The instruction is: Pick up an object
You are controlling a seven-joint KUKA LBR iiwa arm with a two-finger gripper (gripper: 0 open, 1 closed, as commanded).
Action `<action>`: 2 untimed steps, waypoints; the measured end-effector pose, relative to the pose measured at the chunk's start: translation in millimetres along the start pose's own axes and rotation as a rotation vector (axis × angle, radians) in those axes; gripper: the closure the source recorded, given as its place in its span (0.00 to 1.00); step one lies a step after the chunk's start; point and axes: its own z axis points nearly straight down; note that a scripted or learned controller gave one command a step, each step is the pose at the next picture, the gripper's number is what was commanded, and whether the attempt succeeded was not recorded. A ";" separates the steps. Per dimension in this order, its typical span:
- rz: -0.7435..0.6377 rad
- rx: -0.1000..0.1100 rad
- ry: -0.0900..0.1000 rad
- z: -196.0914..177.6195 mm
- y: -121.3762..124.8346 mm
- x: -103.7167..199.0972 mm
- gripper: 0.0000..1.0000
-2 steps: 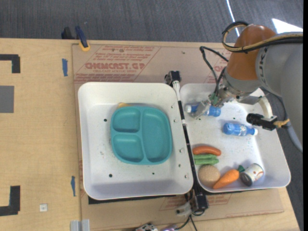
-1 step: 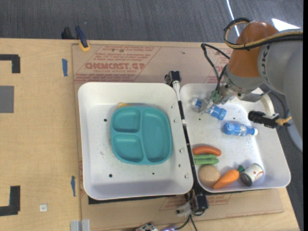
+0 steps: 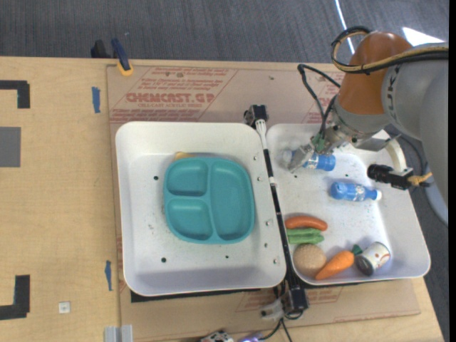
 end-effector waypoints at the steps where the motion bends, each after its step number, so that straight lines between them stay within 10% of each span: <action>1: 0.030 0.003 0.003 11.3 -13.7 1.5 0.00; 2: 0.029 -0.002 0.000 -0.2 -12.0 1.2 1.00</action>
